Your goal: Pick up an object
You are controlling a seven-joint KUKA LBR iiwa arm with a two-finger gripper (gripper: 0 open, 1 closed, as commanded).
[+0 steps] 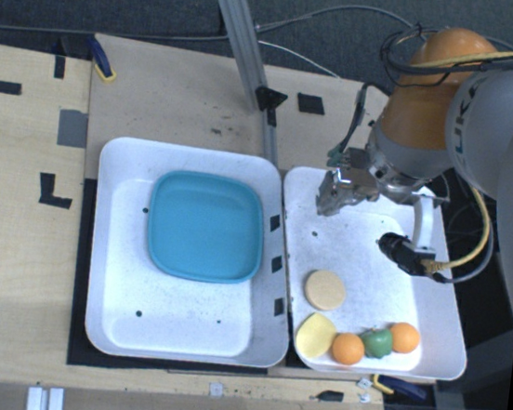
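Jaws [330, 203] hang over the right bin's [439, 313] far end, their state unclear; a tan disc [325, 289] lies well below them.

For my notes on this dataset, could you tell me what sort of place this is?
Probably a robotics lab bench: an arm reaches over two white bins, taped markers dot the wooden top, and toy food sits by a blue plate.
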